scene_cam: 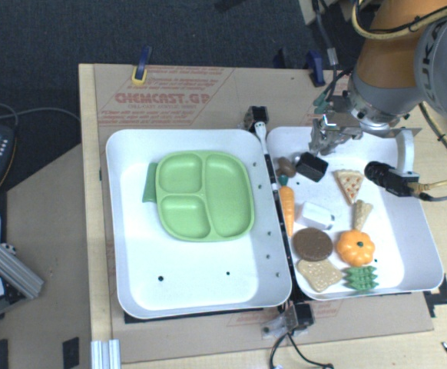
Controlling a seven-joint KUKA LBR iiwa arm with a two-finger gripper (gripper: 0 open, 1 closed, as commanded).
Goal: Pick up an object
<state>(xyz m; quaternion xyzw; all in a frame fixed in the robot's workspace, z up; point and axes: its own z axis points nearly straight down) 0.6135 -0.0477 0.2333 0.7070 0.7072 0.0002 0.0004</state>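
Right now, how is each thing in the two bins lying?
Green divided plastic tray: flat in the left white bin, compartments bare.
Orange toy carrot: lying lengthwise by the right white bin's left wall.
Round brown cookie: flat.
Orange toy pumpkin: upright.
Pizza slice: flat.
Small black block: tilted, just below the gripper.

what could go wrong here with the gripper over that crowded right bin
1. The gripper hangs just above a small black block near the right bin's back left corner; a descent slightly off could nudge it away instead of catching it.
2. The carrot and a brown piece lie close by, so the fingers might strike them.
3. The block sits tilted, so it may slip from a grasp.
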